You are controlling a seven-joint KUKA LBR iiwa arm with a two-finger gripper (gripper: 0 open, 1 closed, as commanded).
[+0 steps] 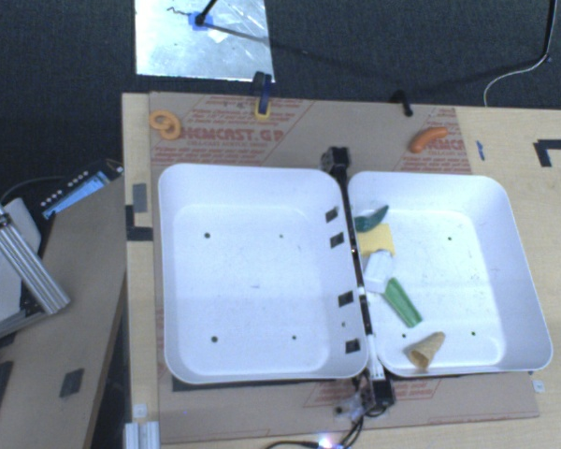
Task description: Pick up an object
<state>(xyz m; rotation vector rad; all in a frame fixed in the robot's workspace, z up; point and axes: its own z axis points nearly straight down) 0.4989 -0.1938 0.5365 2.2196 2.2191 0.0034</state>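
Five small objects are clustered in the right bin (505,251) (along its left wall): a green piece (402,302) and a cone (426,348) among them.

Pose and state of the arm and its tool cannot be told at this moment.

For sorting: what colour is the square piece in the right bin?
Yellow: the square piece shows in the camera view.
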